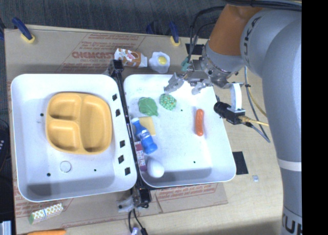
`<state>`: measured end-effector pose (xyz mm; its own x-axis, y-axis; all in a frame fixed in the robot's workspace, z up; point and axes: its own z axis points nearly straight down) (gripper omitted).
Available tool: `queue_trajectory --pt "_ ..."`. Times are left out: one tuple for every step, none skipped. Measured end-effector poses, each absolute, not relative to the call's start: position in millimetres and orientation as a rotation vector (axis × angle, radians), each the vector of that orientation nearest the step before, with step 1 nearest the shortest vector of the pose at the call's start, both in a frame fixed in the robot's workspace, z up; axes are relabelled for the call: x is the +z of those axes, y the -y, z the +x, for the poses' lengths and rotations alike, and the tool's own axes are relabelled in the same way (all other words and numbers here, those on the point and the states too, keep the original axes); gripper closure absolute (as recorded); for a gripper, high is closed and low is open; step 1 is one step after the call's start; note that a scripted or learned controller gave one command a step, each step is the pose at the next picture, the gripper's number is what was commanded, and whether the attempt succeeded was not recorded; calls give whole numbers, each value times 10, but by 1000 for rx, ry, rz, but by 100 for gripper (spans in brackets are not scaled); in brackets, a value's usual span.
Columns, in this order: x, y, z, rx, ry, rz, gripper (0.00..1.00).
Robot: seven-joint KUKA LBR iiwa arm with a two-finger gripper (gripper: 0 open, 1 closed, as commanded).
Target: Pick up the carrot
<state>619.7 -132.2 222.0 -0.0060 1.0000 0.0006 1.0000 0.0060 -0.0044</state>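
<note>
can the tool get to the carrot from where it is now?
Probably yes. The carrot lies alone on bare floor of the right bin, nothing on it or touching it. The tool hangs over the bin's far edge, with the green pieces off to one side, not between.

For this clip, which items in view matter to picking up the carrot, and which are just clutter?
Belongs to the job:
- carrot, lying in the right bin
- gripper, above that bin's far edge

Just lying about:
- green leafy toy
- green bumpy ball
- blue bottle
- white egg
- yellow divided plate, in the left bin
</note>
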Motion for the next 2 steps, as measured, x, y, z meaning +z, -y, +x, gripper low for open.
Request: queue_trajectory --pt "1132 1276 5787 6 1993 -2423 0" --pt "2170 1174 6420 2 1959 -2454 0"
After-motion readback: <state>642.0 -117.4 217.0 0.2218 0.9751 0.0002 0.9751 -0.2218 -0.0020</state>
